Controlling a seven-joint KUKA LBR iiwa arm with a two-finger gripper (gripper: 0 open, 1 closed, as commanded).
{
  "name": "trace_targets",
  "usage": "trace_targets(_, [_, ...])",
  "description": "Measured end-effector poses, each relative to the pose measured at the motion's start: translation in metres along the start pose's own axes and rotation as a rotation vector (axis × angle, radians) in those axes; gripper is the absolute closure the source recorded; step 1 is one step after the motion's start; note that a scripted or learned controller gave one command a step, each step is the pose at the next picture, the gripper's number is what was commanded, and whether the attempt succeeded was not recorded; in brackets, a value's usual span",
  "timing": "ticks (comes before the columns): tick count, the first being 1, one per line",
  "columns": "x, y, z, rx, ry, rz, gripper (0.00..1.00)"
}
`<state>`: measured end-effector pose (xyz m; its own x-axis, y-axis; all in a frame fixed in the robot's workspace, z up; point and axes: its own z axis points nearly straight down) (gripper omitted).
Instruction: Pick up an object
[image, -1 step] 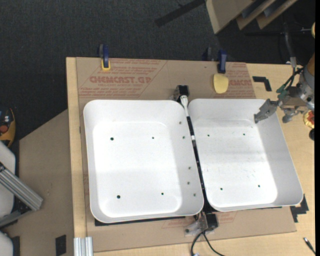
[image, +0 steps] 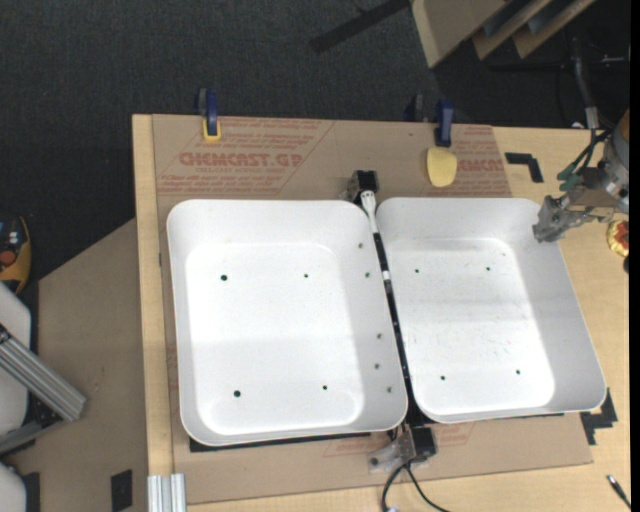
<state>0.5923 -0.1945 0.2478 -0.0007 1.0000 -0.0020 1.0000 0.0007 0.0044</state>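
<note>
Two white bins side by side on desk (image: 260, 140): left bin (image: 275, 315) & right bin (image: 480, 305), rims touching. Gripper (image: 553, 222) at right bin's far right corner, nothing between fingers. Blue clamps (image: 209, 105) on desk's far edge.

The brown board bench (image: 290, 150) carries two shallow white bins edge to edge. The right bin (image: 560, 330) has its far corner just under the gripper (image: 552, 222); the left bin (image: 190, 330) lies well away from it. A pale yellow piece (image: 441, 166) rests on the board, near the gripper.
</note>
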Motion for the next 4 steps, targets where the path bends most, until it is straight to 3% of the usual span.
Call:
trace_targets(1, [0.082, 0.005, -0.069, -0.005, 0.002, -0.008, 1.00])
trace_targets(2, [0.094, -0.009, -0.107, -0.003, 0.001, -0.002, 1.00])
trace_targets(3, [0.150, -0.032, -0.021, 0.014, 0.005, -0.005, 1.00])
trace_targets(4, [0.204, -0.033, -0.116, -0.007, 0.004, -0.007, 1.00])
